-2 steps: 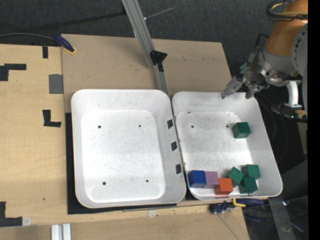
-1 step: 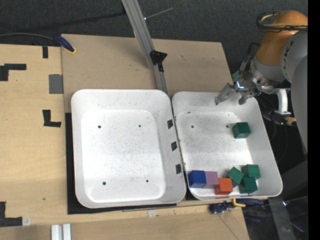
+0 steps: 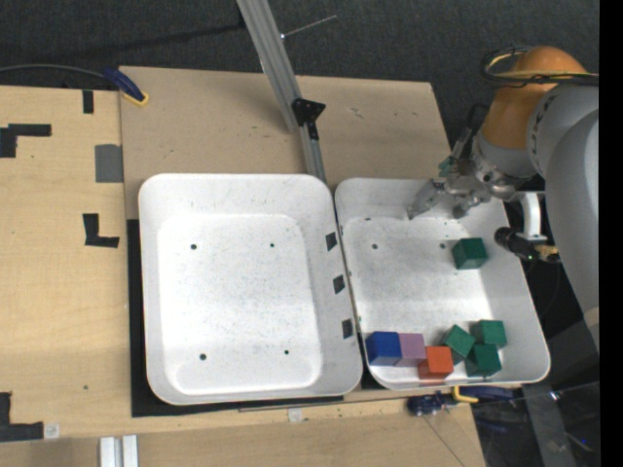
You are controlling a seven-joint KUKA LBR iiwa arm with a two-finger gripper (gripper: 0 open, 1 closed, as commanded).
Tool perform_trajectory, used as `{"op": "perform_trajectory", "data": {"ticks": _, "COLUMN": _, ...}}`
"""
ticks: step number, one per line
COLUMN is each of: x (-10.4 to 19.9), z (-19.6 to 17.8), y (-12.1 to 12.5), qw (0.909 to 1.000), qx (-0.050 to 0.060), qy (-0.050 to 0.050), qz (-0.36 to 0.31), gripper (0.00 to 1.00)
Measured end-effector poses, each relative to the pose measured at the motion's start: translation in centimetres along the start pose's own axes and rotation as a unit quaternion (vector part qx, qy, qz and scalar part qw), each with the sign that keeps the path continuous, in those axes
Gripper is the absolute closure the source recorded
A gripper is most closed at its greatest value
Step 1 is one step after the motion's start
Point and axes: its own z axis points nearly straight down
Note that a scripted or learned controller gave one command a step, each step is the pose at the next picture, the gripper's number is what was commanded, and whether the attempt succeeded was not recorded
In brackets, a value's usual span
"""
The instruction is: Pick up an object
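Green cube (image 3: 469,253) sits alone in the right bin (image 3: 389,261), just below the gripper (image 3: 428,202), whose jaws look spread and empty, so centre squarely over that cube before descending and closing.

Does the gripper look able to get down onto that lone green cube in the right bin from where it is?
Probably yes. The gripper hangs over the right bin, and the green cube sits alone with bare floor on every side.
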Motion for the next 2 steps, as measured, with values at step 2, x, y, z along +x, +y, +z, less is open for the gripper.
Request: {"op": "perform_trajectory", "data": {"ticks": 2, "x": 0.5, "z": -5.7, "y": -0.5, "qw": 1.0, "qx": -0.007, "qy": 0.0, "qz": 0.0, "gripper": 1.0}}
